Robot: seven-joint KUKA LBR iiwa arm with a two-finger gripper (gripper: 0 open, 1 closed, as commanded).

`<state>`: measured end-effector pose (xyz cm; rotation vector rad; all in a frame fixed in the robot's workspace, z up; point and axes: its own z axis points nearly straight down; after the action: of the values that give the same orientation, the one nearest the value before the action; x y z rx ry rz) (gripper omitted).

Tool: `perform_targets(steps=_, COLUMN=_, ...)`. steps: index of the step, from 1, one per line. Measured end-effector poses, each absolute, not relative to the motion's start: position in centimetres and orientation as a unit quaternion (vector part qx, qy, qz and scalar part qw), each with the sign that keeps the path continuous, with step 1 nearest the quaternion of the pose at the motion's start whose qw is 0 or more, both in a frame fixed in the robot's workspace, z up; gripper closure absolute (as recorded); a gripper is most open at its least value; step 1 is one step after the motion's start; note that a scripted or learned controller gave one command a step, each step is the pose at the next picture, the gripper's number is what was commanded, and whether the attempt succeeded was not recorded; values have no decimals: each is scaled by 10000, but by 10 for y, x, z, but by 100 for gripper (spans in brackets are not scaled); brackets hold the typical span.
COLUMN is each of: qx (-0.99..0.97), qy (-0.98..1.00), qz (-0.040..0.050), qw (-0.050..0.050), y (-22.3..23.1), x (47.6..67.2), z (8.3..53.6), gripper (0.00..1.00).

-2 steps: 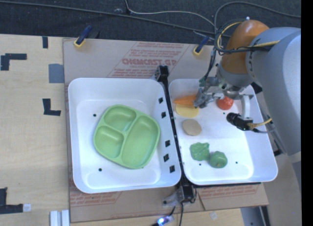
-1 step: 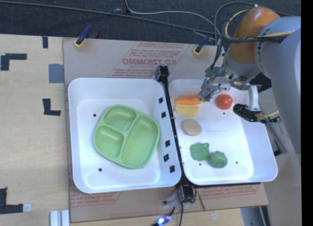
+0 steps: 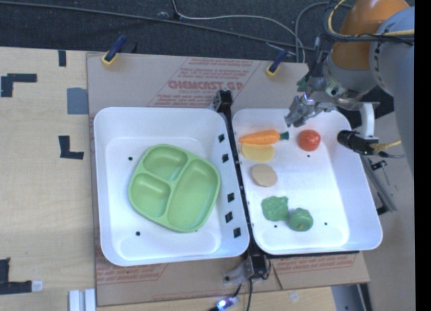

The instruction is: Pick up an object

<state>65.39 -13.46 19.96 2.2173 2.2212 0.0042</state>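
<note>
Two white bins sit side by side on a cardboard sheet. The left bin (image 3: 108,168) holds a green divided plate (image 3: 175,187), lying flat near its middle.

The right bin (image 3: 350,202) holds the small food pieces. A carrot (image 3: 260,138) lies crosswise near the far left corner, touching a yellow piece (image 3: 257,153) just in front of it. A tan round piece (image 3: 264,176) lies just nearer than that. Toward the near edge, a green leafy piece (image 3: 274,207) and a green round piece (image 3: 300,220) lie side by side. A red tomato (image 3: 309,140) sits alone, right of the carrot tip.

The arm reaches in from the right, orange band high. The gripper (image 3: 296,116) hangs over the far edge of the right bin, between carrot tip and tomato, just behind both. Nothing is seen between its tips; whether it is wide or narrow, cannot tell.
</note>
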Motion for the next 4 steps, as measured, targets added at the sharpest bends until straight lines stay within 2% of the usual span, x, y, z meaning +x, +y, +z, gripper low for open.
perform_targets(steps=1, qx=7065, qy=7077, qz=15, qw=22, y=-139, x=650, z=260, gripper=100)
perform_targets(steps=3, qx=7050, qy=7092, qz=-3, qw=-13, y=-41, x=610, z=260, gripper=100)
perform_targets(steps=4, qx=7052, qy=7090, qz=-6, qw=-14, y=4, x=600, z=259, gripper=100)
